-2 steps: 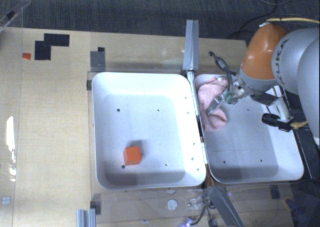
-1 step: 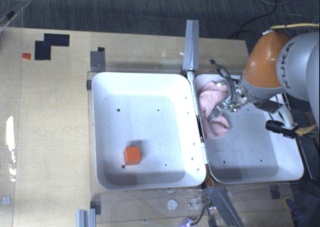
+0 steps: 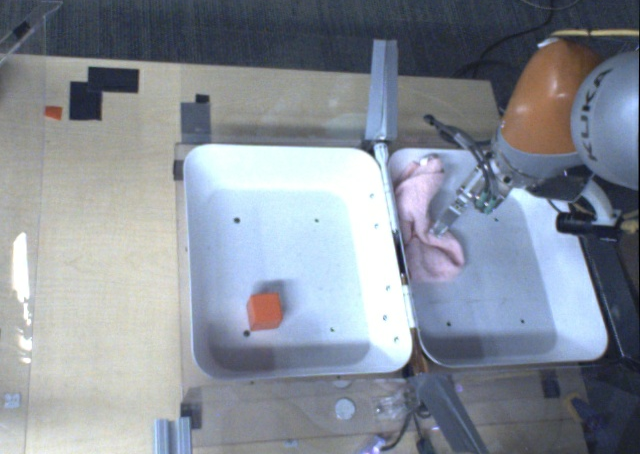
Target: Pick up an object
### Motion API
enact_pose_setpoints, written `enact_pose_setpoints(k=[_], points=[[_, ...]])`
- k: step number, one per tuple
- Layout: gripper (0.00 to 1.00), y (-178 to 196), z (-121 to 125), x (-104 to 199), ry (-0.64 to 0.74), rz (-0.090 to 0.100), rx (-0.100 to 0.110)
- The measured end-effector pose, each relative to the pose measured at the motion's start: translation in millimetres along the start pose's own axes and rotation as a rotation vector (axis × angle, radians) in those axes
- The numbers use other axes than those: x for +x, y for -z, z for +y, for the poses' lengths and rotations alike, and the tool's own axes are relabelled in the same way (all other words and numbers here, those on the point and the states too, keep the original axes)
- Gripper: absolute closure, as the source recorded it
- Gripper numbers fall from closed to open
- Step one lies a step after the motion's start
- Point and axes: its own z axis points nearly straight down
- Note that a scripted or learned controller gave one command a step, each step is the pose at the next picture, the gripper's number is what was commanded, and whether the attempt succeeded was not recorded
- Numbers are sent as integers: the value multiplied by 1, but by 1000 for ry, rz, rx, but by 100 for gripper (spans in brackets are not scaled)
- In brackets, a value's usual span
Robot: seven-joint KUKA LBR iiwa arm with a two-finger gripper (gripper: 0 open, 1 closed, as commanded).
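A pink cloth [image 3: 424, 222] lay crumpled in the right bin [image 3: 520, 322], bunched against that bin's left wall. Its surface appeared soft and folded, with uneven creases and no fixed outline. The gripper [image 3: 440, 229] was down at the cloth, its tip on the right side of the bundle, so most of the fabric sat to the left of the jaws and a rounded fold lay just below them. Whether the jaws stood wide or narrow could not be told; the metal tip merged with the fabric, and no cloth could be confirmed between them.

Above and to the right of the jaws, the arm [image 3: 560, 102] rose as a smooth, rounded orange and grey casing, glossy in finish. Dark lettering ran along the grey part at the frame edge, but it was cut off and could not be read.

The right bin was a shallow white tray with rounded corners and a matte floor marked by a few small dark dots. The left bin [image 3: 230, 172], of the same make, sat well to the left of the jaws, the two bins touching along a metal divider [image 3: 382, 92]. An orange block [image 3: 265, 311], small and square-edged, rested on the left bin's floor, far left of and below the jaws.

The bench [image 3: 100, 272] was pale wood-toned board. Black square markers [image 3: 97, 90] and a small orange tag [image 3: 53, 113] lay at its far left.
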Motion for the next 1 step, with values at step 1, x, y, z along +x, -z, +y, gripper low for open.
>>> enact_pose_setpoints(k=[1], points=[[100, 10, 3, -2, 1, -6, -6]])
